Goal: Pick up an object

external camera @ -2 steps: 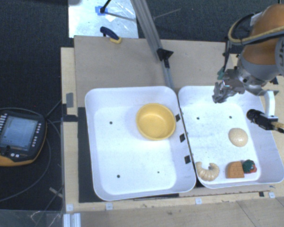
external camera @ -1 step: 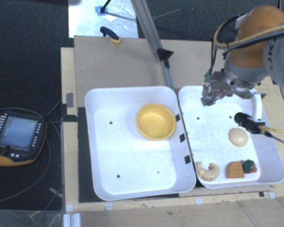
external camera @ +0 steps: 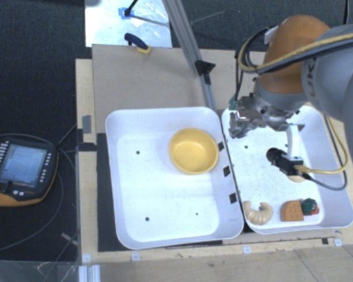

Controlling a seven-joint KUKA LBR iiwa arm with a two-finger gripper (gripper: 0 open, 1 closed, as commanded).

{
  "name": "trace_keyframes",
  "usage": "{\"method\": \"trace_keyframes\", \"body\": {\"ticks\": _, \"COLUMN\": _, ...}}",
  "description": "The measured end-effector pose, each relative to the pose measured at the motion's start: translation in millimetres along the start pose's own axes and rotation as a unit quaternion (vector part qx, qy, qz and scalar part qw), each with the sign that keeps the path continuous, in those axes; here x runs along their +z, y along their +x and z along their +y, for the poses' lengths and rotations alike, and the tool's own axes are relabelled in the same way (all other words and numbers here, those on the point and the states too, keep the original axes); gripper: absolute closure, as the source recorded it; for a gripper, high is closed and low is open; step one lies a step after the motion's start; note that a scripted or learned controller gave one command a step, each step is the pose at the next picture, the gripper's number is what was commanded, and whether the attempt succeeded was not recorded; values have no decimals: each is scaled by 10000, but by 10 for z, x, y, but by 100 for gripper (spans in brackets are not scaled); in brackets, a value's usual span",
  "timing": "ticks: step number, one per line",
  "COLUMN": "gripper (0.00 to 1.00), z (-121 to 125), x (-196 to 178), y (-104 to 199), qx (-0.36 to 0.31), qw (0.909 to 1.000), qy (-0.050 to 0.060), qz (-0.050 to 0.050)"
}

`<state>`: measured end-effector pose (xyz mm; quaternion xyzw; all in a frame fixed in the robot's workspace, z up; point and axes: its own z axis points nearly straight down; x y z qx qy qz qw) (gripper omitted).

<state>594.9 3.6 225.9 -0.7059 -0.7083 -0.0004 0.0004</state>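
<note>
Dark carpet surrounds a brown board bench [external camera: 147, 81] that carries two shallow white plastic bins side by side, probably so that loose items stay corralled within the arm's reach. A round yellow plastic bowl [external camera: 193, 150] sits upright in the left bin [external camera: 135, 216], towards its upper right. Along the lower edge of the right bin [external camera: 335, 216] lie a pale croissant-shaped toy [external camera: 259, 212], an orange square cracker-like piece [external camera: 292, 211] and, touching that piece, a small red and green lump [external camera: 309, 206].

Any of these could serve as the object to pick. The grey two-finger gripper [external camera: 238, 124] hangs over the upper left corner of the right bin, above bare floor, well apart from the three small things and just across the shared walls from the bowl. How wide the claw stands I cannot tell, and nothing visible is in its hold; I judge the pick has not been made.

At the left of the frame, a grey and orange control pendant [external camera: 17, 170] rests on the carpet, its lit screen too small to read. No brand or label is legible anywhere.
</note>
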Motion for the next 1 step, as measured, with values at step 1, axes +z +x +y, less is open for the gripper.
{"method": "trace_keyframes", "body": {"ticks": 1, "gripper": 100, "z": -94, "x": 88, "y": 511, "qx": -3, "qw": 10000, "qy": -1, "qz": 0}}
